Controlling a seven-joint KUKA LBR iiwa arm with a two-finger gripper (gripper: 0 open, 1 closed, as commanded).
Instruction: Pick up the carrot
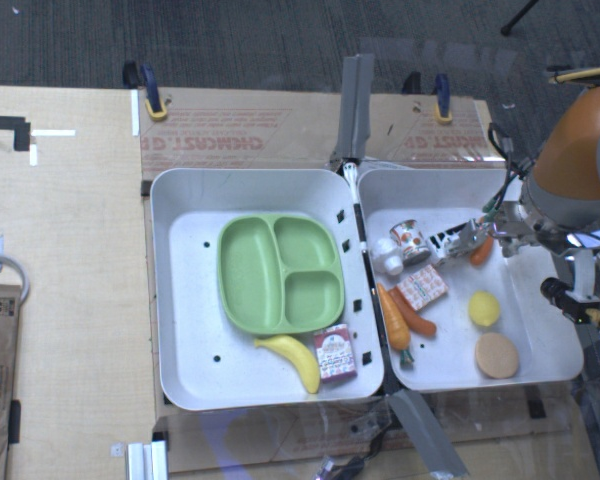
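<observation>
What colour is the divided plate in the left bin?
Light green, plain with no pattern. The plate shows clearly in the camera view.

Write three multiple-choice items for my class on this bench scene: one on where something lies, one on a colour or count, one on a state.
1. Where does the carrot lie?
A. In the right bin, near its left wall
B. On the green tray
C. On the bench outside the bins

2. How many compartments does the green tray have?
A. Two
B. Three
C. Five

3. What is the state of the banana?
A. Held up by the hand
B. Standing inside a tray compartment
C. Lying on the left bin floor, beside the tray

Answers:
1 A: the orange carrot rests in the right bin by the divider between bins.
2 B: one long section and two smaller ones show.
3 C: it lies flat below the tray in the left bin, while the hand is over the right bin.
</observation>
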